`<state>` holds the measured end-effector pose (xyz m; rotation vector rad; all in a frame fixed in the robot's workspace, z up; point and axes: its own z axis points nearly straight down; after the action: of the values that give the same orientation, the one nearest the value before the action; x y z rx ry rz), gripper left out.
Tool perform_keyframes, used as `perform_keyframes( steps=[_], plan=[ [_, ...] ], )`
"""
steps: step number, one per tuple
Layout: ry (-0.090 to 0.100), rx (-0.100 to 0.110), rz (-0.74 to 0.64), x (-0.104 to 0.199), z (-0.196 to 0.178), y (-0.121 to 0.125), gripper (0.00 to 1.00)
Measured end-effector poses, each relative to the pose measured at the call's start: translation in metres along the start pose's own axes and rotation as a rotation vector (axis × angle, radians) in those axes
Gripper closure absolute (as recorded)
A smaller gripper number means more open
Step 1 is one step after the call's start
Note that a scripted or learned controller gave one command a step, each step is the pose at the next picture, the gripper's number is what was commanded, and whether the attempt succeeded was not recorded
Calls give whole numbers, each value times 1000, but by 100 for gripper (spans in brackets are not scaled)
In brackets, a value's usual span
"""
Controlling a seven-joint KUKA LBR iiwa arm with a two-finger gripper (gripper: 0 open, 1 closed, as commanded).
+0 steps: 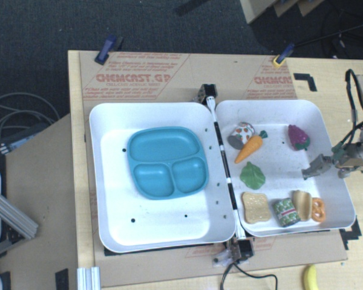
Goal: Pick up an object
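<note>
Reaching in over the right bin (336, 162), a grey metal gripper (313, 168) hovers, grip unclear. Glossy plastic carrot (249, 148) lies nearby; smooth blue divided plate (167, 162) sits left.

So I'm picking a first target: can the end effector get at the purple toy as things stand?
Probably yes. The end effector sits over the right bin, and the purple toy lies apart from the other items with bare floor around it.
</note>
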<state>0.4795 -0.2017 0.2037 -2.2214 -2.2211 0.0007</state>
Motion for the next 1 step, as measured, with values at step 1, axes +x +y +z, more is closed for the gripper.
perform_keyframes(
  steps=[1],
  plan=[
    [0, -5, -1, 60, 117, 6, 0]
  ],
)
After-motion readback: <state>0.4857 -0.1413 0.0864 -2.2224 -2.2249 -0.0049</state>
